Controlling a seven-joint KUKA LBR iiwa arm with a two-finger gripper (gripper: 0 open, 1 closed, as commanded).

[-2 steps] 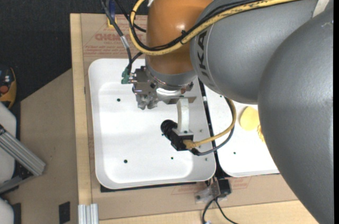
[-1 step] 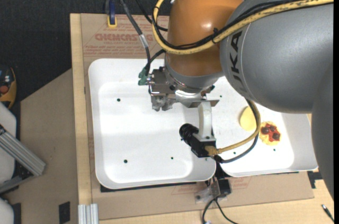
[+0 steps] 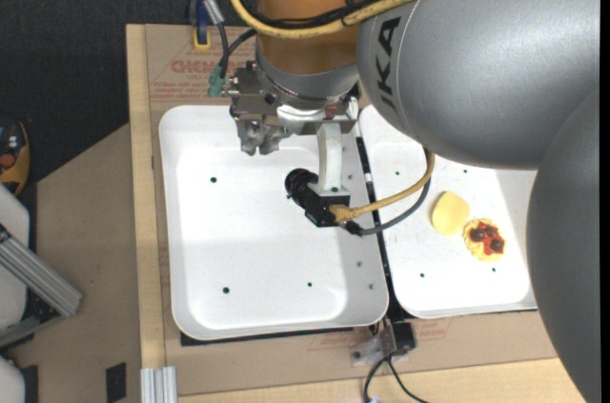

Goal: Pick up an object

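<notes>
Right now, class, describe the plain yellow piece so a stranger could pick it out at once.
Of the two white bins, take the right bin. Two small things lie close together in it. The pale yellow oval piece is the one nearer the left bin and plain all over; the orange piece beside it bears red and dark blotches.

Wide bare floor across the left and near parts of the left bin (image 3: 238,277), open to a reach from the left or front. Far edge crowded by the grey arm (image 3: 477,58) hanging over it. In the right bin (image 3: 457,296), a bare strip along the front; behind it, a yellow piece (image 3: 450,211) and a red-and-yellow piece (image 3: 484,237) close together.
</notes>
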